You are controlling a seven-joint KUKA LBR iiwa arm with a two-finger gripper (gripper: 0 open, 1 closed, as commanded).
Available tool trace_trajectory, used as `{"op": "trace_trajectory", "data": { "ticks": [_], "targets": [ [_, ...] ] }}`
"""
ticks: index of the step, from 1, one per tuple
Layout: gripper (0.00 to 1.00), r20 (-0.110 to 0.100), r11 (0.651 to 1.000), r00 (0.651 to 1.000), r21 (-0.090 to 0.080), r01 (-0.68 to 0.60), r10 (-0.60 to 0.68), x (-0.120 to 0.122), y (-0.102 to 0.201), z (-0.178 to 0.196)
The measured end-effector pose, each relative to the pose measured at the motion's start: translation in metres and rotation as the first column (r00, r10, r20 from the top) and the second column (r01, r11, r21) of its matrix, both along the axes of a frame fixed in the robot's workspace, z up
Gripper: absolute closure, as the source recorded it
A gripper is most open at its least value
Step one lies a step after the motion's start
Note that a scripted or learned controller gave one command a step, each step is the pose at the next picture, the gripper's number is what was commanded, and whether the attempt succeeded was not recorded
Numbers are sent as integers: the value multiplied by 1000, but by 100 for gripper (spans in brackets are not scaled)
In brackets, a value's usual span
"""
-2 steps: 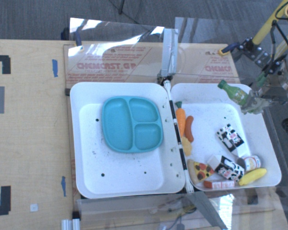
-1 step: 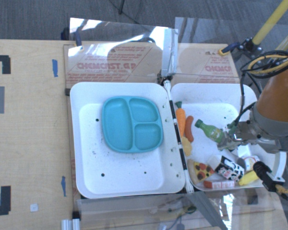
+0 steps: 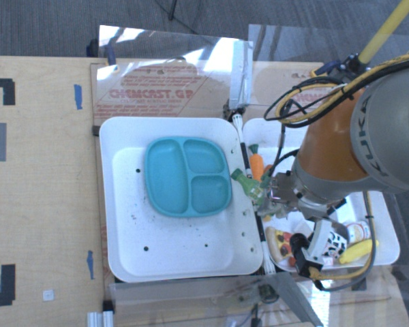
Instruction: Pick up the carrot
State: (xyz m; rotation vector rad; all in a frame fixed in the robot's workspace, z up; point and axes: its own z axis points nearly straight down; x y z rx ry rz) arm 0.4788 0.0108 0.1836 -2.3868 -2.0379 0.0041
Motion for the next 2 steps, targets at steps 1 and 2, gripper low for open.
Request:
{"op": "trace_trajectory", "data": {
  "ticks": [1,2],
  "targets": [
    [100,2,996,996,-2,89,-89,9,24,0],
    [100,0,999,999,0,-40,40,0,-35,0]
  ]
}}
